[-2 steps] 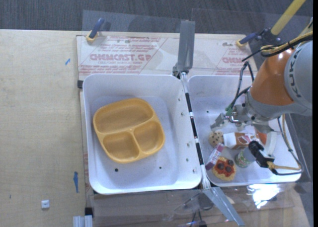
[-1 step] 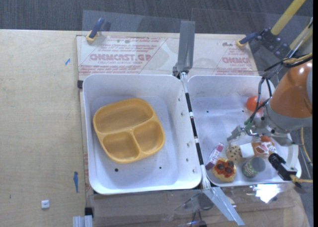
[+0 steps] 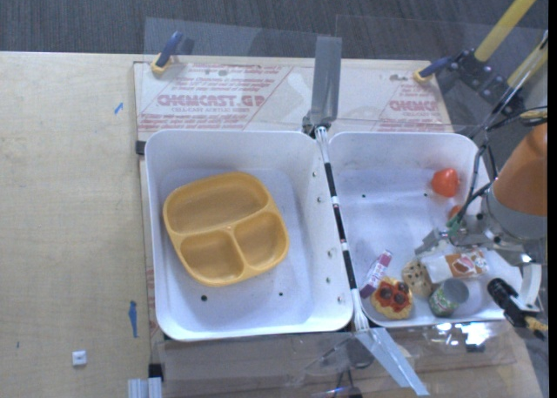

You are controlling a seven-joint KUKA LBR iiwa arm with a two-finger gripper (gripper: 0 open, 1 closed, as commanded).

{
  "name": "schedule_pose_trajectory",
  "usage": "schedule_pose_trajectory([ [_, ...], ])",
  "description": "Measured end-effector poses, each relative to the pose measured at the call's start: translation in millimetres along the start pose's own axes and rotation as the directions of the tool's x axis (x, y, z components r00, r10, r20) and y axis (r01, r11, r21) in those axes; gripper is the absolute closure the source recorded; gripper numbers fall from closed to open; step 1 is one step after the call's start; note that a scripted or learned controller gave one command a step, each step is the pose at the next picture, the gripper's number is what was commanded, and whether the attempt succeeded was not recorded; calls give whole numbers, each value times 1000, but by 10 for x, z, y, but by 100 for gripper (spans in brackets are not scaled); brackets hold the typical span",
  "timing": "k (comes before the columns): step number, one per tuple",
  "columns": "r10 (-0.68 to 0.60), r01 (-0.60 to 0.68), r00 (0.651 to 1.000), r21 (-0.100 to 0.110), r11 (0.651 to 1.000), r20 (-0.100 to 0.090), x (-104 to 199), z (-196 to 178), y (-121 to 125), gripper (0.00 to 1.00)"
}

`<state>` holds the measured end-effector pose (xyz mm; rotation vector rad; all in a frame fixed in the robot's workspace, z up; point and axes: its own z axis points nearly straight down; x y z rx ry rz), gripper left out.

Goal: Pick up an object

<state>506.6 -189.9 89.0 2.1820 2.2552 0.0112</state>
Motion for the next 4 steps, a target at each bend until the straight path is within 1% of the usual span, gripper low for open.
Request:
schedule_pose_trajectory([
  [1,251,-251,968,3,968,0,-289,-285,558,0],
  [2,231,-231,973,3,973,-5,-219,11,853,0],
  [3,229,-229,973,-2,973,2,-236,-101,859,100],
  [4,288,-288,958,5,958,5,186,-1059,1291,100],
])
